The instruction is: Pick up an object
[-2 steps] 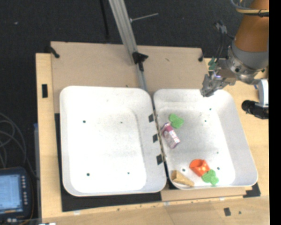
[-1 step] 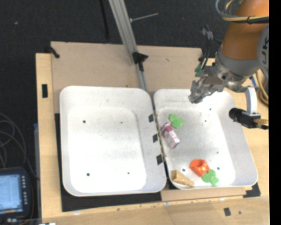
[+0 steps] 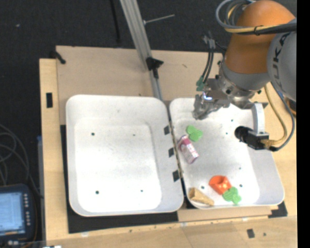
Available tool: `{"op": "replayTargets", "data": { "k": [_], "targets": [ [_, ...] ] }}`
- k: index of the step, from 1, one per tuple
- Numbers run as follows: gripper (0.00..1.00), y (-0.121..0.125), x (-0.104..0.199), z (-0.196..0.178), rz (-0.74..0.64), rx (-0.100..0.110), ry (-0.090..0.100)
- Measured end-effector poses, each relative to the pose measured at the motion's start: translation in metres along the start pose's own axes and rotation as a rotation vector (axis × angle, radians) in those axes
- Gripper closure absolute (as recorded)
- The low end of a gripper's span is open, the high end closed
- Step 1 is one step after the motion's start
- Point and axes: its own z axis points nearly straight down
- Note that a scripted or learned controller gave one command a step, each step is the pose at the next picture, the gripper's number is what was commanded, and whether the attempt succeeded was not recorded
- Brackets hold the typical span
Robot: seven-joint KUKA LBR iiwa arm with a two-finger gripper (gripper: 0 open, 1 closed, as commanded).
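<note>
My gripper [image 3: 201,110] hangs over the back left part of the right bin [image 3: 258,164], below the orange wrist band. A small green piece [image 3: 195,134] lies just in front of it, with a pink and white cylinder [image 3: 188,149] next to that near the bin's left wall. At the bin's front lie a red-orange object [image 3: 219,183], a second green piece [image 3: 231,195] and a tan wedge [image 3: 200,196]. I see nothing between the fingers.
The left bin [image 3: 119,154] sits beside the right one, sharing a divider edge. A slanted metal pole [image 3: 139,40] rises behind the bins. A black fitting [image 3: 250,136] on the arm hangs over the right bin. A screen [image 3: 8,211] sits at lower left.
</note>
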Motion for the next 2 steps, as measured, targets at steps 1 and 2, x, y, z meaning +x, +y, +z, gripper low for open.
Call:
{"op": "replayTargets", "data": {
  "k": [1,2],
  "targets": [
    [1.00,-0.018,0.038,0.006,0.001,0.000,-0.001],
    [1.00,-0.043,0.082,0.011,0.000,0.000,0.000]
  ]
}}
